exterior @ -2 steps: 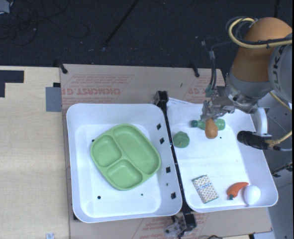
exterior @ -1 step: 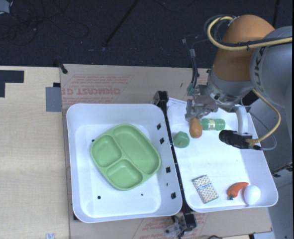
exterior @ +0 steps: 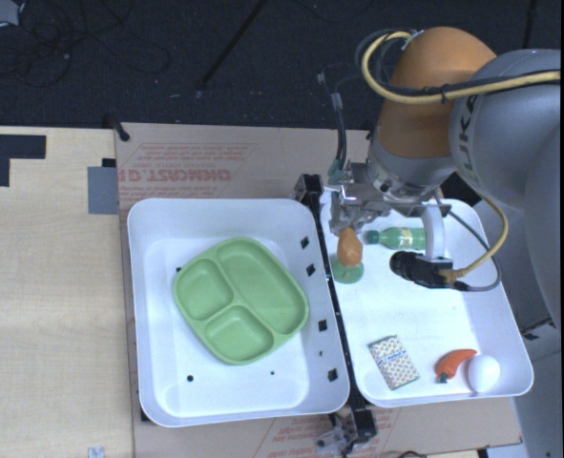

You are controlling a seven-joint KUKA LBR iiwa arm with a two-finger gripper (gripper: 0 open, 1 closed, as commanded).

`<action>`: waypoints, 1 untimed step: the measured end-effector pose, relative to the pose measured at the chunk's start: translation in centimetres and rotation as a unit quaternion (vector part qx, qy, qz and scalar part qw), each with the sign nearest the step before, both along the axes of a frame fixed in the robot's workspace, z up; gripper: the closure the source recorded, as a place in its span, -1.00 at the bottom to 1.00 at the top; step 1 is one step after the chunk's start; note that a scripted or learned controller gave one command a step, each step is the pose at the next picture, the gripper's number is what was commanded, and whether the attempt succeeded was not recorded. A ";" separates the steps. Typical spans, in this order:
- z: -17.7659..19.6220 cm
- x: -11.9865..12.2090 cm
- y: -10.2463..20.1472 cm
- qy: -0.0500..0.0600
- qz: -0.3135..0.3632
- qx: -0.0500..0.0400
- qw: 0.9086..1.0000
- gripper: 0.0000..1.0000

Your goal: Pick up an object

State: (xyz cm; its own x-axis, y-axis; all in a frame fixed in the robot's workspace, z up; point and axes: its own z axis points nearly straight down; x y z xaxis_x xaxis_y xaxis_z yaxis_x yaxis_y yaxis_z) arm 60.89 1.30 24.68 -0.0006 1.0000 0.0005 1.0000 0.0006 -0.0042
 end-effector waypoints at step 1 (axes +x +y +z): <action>-1.7 -0.7 5.0 0.000 0.001 0.000 1.000 1.00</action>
